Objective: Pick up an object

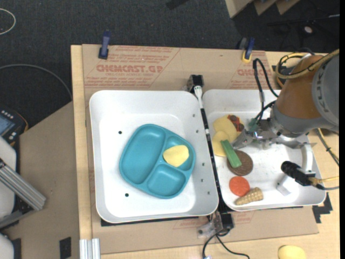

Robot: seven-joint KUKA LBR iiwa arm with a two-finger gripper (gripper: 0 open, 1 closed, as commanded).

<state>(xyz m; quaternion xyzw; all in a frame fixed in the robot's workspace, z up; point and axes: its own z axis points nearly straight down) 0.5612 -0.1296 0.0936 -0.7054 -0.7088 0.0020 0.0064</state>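
Reaching into the right bin (318, 198), the gripper (249, 137) is too blurred to tell its grip.

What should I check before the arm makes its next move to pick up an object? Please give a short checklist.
1. Objects within reach in the right bin: ok; green piece, orange piece and cone lie there.
2. Hand near a target: ok, beside the green piece.
3. Hand's grip state: cannot tell.
4. Objects crowded together: not ok; green piece overlaps brown disc.
5. Blue tray stays in the left bin: ok.
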